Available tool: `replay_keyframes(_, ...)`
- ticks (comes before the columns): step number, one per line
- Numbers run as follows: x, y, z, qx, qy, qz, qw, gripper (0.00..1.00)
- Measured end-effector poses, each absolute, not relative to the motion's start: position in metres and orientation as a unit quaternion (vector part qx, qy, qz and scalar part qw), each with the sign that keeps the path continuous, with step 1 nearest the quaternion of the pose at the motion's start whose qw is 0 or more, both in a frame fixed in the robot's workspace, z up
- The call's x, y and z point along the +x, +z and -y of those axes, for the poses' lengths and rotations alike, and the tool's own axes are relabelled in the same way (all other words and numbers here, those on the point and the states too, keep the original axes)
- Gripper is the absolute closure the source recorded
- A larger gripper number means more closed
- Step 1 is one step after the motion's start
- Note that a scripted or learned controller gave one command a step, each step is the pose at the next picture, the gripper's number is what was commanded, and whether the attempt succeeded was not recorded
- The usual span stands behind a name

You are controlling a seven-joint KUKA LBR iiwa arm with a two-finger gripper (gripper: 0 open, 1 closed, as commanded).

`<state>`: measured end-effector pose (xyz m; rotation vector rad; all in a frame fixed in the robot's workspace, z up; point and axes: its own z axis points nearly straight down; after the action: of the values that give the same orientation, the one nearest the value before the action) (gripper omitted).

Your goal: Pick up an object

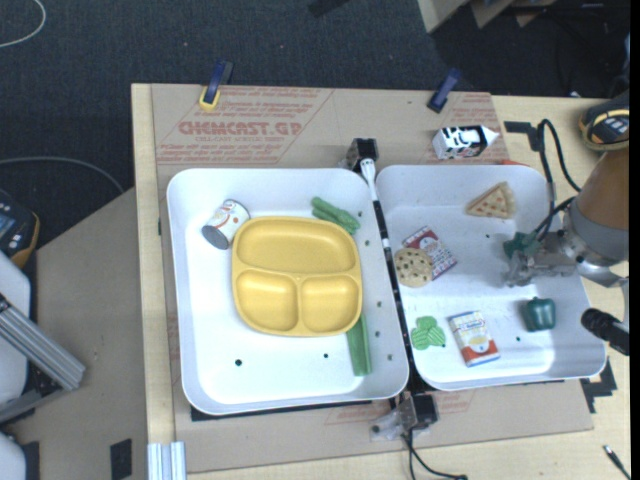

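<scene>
We look down on a pale wooden surface (pixel 160 268) with a brown cardboard sheet (pixel 290 123) laid across it, printed with red lettering. Two clamps hold the sheet's far edge: one with a yellow tip (pixel 213 86) and one dark blue (pixel 443 90). Around the surface we see dark grey carpet (pixel 150 28), with a thin white cable loop (pixel 20 18) lying on it at the upper left. A grey metal rail (pixel 35 343) crosses the lower left corner, and light falls evenly

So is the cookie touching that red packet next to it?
Touching. In the camera view the cookie overlaps the lower left corner of the red packet in the right bin, with no white gap between them.
</scene>
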<state>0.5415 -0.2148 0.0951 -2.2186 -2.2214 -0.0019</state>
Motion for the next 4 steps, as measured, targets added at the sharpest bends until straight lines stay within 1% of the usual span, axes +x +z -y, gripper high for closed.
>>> replay_keyframes(1,0.537,0.156,0.220,-0.707,-0.0006,0.707,-0.003,1.00)
replay_keyframes(2,0.537,0.200,0.222,-0.707,-0.0011,0.707,-0.004,1.00)
replay_keyframes(3,0.539,0.227,0.222,-0.707,-0.0008,0.708,-0.003,1.00)
replay_keyframes(4,0.526,0.235,0.175,-0.706,-0.0003,0.709,0.001,1.00)
